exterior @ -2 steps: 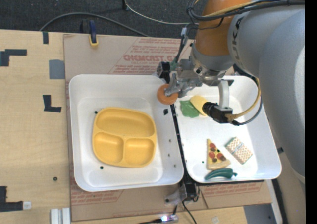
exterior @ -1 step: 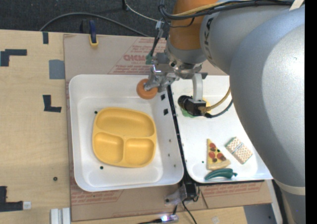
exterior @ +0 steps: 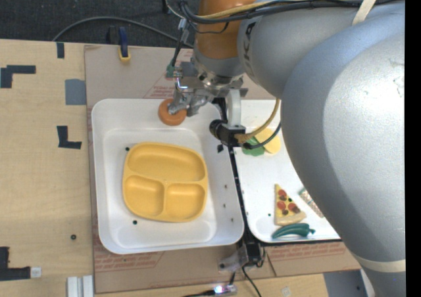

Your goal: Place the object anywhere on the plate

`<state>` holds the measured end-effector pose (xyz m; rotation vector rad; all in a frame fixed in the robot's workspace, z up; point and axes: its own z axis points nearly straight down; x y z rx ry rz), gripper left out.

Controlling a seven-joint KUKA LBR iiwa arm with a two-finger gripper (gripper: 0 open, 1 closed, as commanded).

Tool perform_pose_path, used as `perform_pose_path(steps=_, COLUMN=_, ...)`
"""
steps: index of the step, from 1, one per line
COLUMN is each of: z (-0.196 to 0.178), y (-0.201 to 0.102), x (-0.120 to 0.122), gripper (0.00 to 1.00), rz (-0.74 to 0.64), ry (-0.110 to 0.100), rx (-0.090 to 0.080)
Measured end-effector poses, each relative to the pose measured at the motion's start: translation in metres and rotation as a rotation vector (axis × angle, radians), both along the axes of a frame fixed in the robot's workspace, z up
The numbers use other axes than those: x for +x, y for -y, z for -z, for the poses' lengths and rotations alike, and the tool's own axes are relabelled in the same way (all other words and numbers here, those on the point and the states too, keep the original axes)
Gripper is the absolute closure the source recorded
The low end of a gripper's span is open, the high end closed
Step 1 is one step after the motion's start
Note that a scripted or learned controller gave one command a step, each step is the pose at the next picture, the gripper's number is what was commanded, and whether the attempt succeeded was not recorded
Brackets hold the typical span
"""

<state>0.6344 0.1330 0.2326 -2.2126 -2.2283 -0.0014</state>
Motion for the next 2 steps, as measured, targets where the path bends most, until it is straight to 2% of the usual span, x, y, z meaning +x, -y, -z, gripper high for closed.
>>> perform_pose_path(steps=1, z=0.0155, y=-0.0423, x=0.0207, gripper=1.0, rz=0.002, ry=-0.001, rx=-0.002)
perform_pose_path(steps=2, z=0.0144, y=-0.0398, x=0.0205, gripper=0.0, rz=0.004, ry=-0.001, rx=-0.004)
